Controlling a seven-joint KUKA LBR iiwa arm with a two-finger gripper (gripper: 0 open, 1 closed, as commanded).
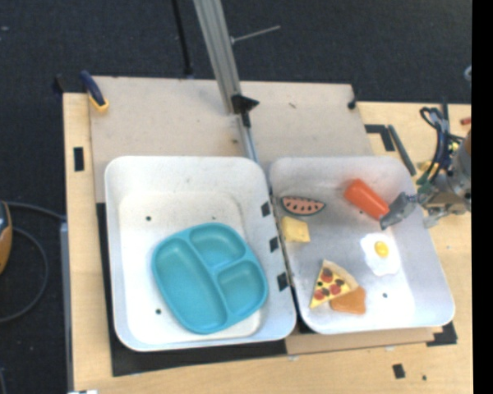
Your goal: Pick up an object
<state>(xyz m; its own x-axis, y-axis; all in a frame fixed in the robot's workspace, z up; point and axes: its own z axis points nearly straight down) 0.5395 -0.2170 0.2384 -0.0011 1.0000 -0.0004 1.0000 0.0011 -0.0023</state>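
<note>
we take the orange carrot-like piece [366,197] as the likeliest thing to be picked: it lies tilted on the floor of the right bin [411,302], just to the left of the end effector [397,209], so close that the dark tip seems to meet its lower right end, though we cannot tell whether they truly touch. nothing shows between the fingers, and we cannot tell whether the end effector is spread or closed, since it reads as one dark grey wedge coming in from the bin's right rim

below the end effector, a short way off, sits the fried egg [380,253]. further down and to the left lies the pizza slice [334,282] with an orange wedge [349,304] touching its lower edge. to the left of the end effector, beyond the carrot piece, are the watermelon slice [302,205] and, under it, a pale yellow block [296,231]. far to the left, in the left bin [131,179], rests a blue divided plate [209,276]. both bins stand on the worktop [189,121]

as we judge it, the task is at the approach: the arm is down in the bin beside a candidate, but no grip and no lift is done yet; closing on a piece and raising it clear are left
</note>
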